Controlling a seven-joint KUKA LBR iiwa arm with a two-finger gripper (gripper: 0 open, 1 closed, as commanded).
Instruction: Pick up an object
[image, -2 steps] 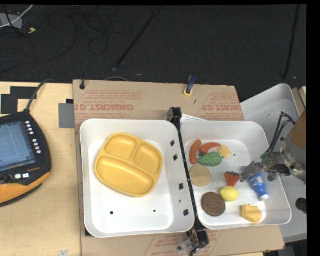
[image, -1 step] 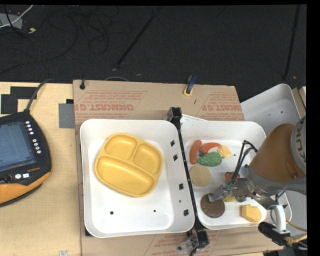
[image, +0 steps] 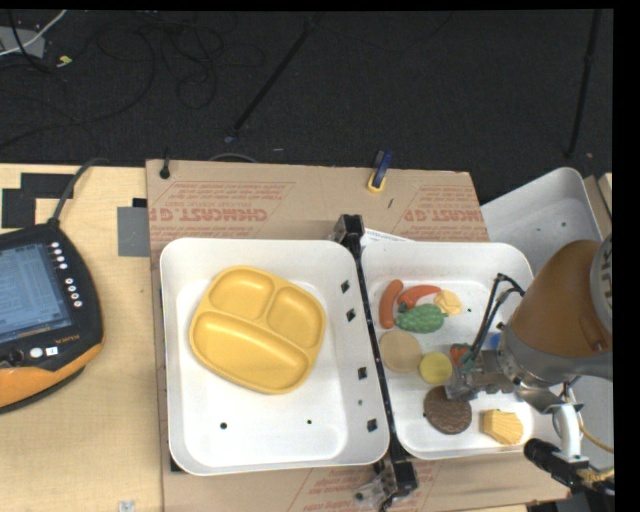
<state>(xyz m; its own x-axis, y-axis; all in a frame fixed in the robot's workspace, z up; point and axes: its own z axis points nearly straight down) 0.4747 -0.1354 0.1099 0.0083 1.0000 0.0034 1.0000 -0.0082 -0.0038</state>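
The right bin (image: 505, 262) holds small toy foods: an orange-red sausage (image: 391, 302), a second red piece (image: 423, 294), a green vegetable (image: 420, 319), a small yellow piece (image: 449, 302), a tan disc (image: 400, 351), a yellow round (image: 435, 367), a dark brown disc (image: 447, 412) and a yellow wedge (image: 503, 427). My gripper (image: 468, 380) hangs low over the bin, between the yellow round and the brown disc, right above the brown disc's upper edge. A bit of red shows next to it.
The left bin (image: 200, 440) holds a yellow three-part plate (image: 258, 328). A black divider (image: 365, 340) runs between the bins. A tablet-like pendant (image: 40, 305) lies at far left. The arm's orange band (image: 565, 305) covers the right bin's right side.
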